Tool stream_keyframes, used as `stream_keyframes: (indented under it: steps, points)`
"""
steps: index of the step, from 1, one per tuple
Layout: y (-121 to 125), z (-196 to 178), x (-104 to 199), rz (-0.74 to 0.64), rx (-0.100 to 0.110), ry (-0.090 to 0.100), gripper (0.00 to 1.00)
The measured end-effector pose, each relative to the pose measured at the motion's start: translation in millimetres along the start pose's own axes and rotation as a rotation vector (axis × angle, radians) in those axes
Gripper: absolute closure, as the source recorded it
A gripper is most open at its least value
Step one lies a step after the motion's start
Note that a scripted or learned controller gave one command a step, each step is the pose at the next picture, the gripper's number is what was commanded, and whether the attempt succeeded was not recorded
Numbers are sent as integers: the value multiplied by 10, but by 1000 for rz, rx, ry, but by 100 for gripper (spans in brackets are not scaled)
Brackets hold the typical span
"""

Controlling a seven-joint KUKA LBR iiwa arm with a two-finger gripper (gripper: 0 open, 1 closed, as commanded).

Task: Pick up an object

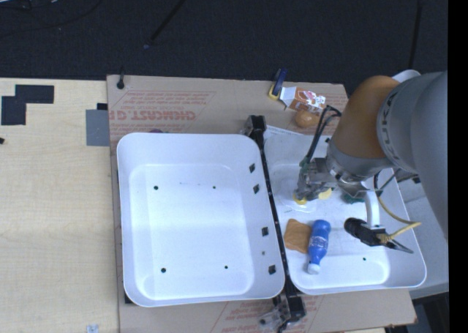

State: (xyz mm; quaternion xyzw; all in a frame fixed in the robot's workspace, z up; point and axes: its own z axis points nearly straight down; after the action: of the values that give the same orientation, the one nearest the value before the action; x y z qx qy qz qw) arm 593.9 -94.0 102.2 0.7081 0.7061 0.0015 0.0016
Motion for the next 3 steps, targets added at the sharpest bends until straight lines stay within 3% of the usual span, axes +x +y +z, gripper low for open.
stream_keyframes:
  steps: [1,2,3]
  points:
    - [-137,-573,-51,2,4,0,100]
    - [-302,175,-331,0,8,0,100]
    - [203,-2002,-401,-4,-13,-4,100]
